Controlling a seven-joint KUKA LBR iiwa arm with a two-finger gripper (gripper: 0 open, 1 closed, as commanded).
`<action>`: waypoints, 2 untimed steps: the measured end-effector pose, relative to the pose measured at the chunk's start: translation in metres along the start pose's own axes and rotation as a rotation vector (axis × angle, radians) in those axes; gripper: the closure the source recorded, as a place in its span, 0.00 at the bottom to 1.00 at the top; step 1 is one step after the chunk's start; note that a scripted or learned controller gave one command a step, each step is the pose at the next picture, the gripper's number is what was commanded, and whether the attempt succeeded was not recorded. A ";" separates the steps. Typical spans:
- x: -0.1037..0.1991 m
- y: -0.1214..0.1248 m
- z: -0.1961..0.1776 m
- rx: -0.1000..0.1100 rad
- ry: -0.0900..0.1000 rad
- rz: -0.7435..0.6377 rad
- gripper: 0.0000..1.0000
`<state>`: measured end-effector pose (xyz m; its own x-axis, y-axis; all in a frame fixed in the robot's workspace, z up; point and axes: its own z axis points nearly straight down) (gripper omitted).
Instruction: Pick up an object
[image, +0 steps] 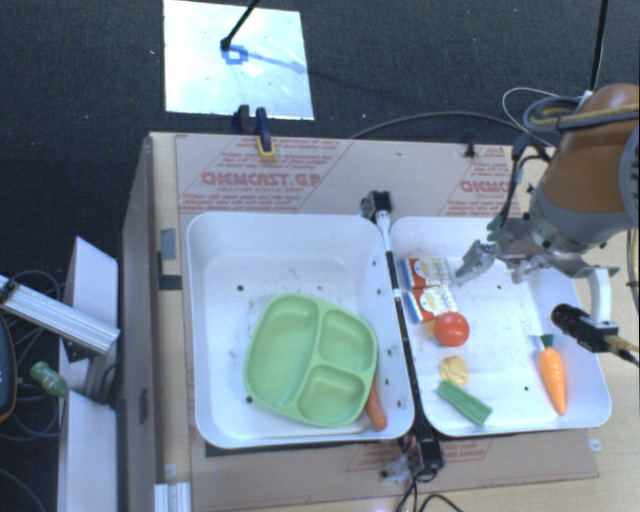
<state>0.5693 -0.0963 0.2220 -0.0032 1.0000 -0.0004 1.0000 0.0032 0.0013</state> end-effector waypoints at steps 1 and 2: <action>-0.025 0.024 0.114 0.002 0.000 0.002 0.00; -0.026 0.072 0.132 -0.009 0.000 -0.002 0.00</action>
<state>0.6419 -0.1218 0.0901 -0.0048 1.0000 -0.0006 0.9999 0.0049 0.0102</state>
